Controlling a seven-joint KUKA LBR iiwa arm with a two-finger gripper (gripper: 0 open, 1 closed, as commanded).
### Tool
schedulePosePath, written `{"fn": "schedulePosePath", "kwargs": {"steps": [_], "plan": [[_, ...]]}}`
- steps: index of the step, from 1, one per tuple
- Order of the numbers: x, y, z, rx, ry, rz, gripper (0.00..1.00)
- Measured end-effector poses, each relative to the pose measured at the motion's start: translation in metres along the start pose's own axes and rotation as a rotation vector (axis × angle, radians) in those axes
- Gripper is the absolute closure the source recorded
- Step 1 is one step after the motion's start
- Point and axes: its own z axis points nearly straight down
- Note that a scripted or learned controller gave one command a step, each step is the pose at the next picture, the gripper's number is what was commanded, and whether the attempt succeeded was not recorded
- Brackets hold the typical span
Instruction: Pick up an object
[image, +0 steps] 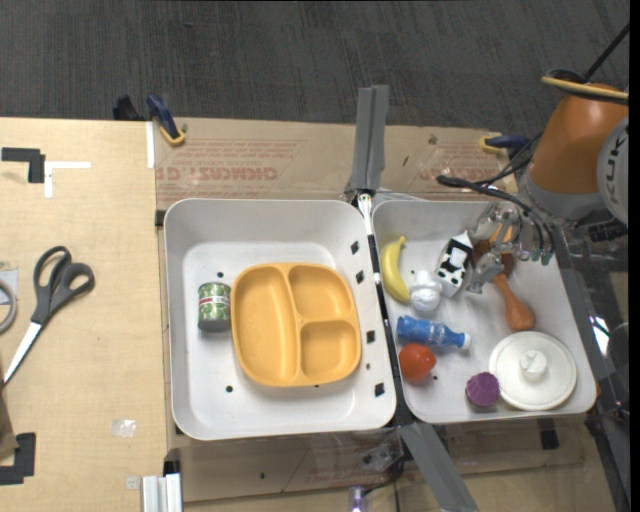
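I saw pale wood bench (80, 380), scissors (45, 295) at left, dark carpet (250, 50) behind. Gripper (492, 262) over right bin (585, 330); finger state, I couldn't tell.

Looking down at a slant from above the bench (80, 400), taking in both white bins (190, 330) from moderately far.

Left bin (180, 330): divided plate (296, 324) centred, can (213, 306) at its left. Right bin (575, 300): banana (393, 268) by left wall, lidded bowl (534, 370) at front-right corner.
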Motion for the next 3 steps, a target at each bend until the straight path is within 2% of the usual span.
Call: {"fn": "schedulePosePath", "kwargs": {"steps": [1,2,3], "plan": [[0.058,-0.037,0.001,0.0,0.003,-0.016,0.0],[0.056,-0.037,-0.01,0.001,-0.002,-0.019,1.0],[0.049,0.022,-0.137,-0.001,0.004,-0.028,1.0]]}}
